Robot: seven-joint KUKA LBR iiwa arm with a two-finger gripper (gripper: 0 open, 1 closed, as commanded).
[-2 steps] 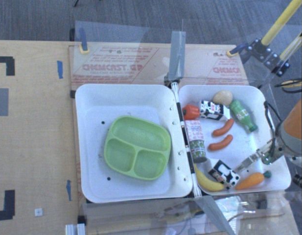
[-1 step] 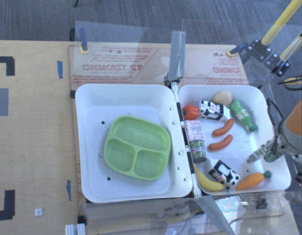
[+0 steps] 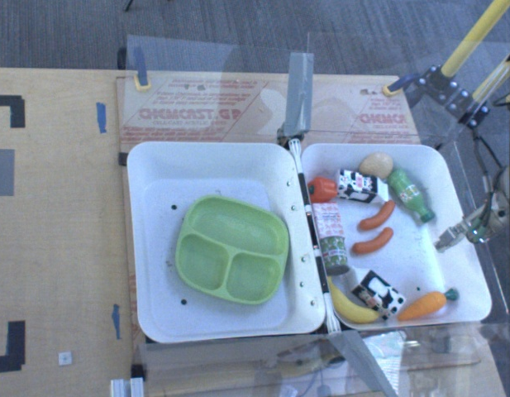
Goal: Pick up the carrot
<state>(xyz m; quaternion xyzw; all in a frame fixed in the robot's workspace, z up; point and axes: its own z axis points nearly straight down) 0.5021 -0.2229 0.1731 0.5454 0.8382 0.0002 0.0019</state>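
I see the carrot (image 3: pixel 424 305) lying in the right bin (image 3: pixel 461 190), down in its near right corner, orange body pointing left and its green top toward the bin's right wall. Just to its left sits a small black-and-white carton (image 3: pixel 379 293), and a banana (image 3: pixel 350 303) curves along the near edge beside that.

The gripper (image 3: pixel 458 234) hangs at the right edge of the same bin, about midway along that wall, farther back than the carrot and apart from it. From here it is small and blurred, so I cannot tell how it stands, and I see nothing held in it.

Toward the middle of the right bin I make out two sausages (image 3: pixel 374 229), one just beyond the other. A green bottle (image 3: pixel 411 194) lies tilted toward the far right, with a potato (image 3: pixel 376 165) at the far wall. A second black-and-white carton (image 3: pixel 359 186) and a red pepper (image 3: pixel 322 189) sit left of them. A labelled bottle (image 3: pixel 330 236) lies along the left wall.

In the left bin (image 3: pixel 151 222) a green divided plate (image 3: pixel 232 249) rests near the centre.
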